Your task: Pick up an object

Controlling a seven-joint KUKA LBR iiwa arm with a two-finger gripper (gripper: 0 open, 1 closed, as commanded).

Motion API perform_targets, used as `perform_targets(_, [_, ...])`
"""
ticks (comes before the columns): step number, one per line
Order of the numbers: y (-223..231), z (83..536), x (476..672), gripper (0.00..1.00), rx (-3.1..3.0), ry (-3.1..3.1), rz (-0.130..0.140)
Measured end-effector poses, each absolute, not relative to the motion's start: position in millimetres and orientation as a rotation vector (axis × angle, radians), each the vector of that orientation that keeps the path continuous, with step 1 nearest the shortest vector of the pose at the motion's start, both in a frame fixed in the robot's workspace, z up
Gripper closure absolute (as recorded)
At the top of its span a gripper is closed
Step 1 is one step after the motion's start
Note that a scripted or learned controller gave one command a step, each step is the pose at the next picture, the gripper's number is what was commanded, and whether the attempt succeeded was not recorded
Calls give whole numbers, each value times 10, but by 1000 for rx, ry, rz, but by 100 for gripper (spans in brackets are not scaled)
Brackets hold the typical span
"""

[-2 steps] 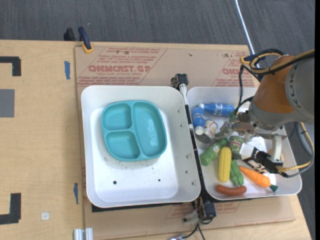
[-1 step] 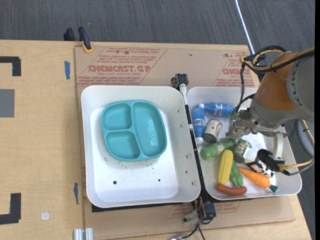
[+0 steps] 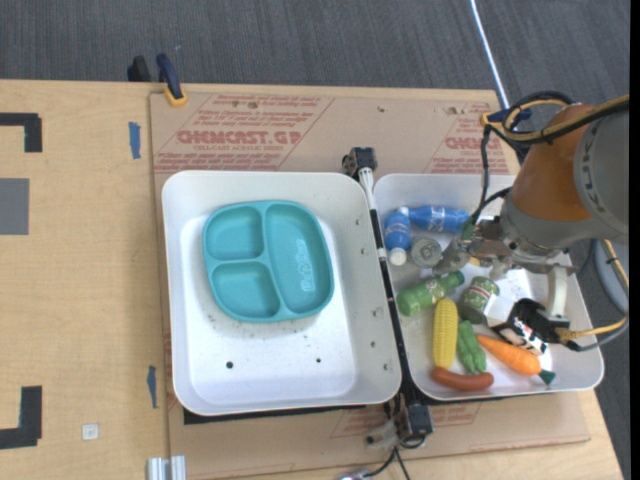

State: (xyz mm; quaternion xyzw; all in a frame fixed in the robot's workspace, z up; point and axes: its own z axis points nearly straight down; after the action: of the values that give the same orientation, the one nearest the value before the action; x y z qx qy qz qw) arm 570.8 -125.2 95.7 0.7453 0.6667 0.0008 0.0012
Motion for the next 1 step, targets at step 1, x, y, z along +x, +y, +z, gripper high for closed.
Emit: perform_targets(1, [-1152,856,5216,0,2127,2311,2])
